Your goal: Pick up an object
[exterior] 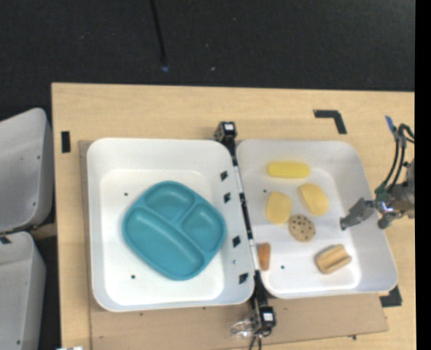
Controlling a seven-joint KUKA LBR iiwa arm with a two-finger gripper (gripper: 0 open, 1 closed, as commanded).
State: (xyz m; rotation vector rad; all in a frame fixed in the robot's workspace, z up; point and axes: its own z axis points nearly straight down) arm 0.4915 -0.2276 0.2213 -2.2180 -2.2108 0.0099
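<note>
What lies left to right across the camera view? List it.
Teal divided plate → orange piece → round yellow piece → cookie → bread roll → gripper.

Teal divided plate (173,229); white bins (98,268); yellow corn (288,170); brown speckled cookie (301,227).

Grey metal tool (361,214), dark looping cables (399,152).
</note>
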